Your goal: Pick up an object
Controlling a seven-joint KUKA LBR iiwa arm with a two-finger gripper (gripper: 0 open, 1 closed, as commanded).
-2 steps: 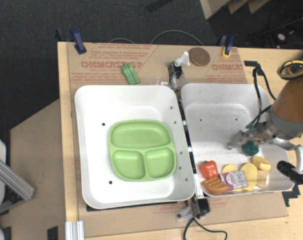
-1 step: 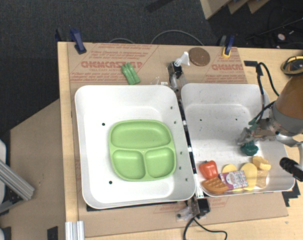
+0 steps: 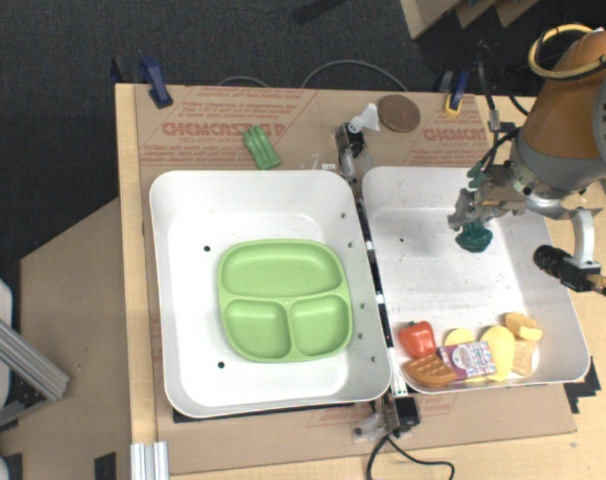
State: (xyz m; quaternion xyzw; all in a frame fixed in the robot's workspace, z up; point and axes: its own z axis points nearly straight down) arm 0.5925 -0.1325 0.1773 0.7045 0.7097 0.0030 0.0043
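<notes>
Hand (image 3: 473, 218) is hovering over the right bin's (image 3: 433, 268) far part, fingers closing on a small teal object (image 3: 474, 237) hanging just beneath it, above the bin floor.

End effector (image 3: 472, 220) over teal object (image 3: 474, 237), right bin (image 3: 423, 268).

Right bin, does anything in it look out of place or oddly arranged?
Nothing is spilled or damaged. The toy food is all bunched in the near corner of the right bin, pieces touching. A dark teal object sits apart under the end effector.
</notes>
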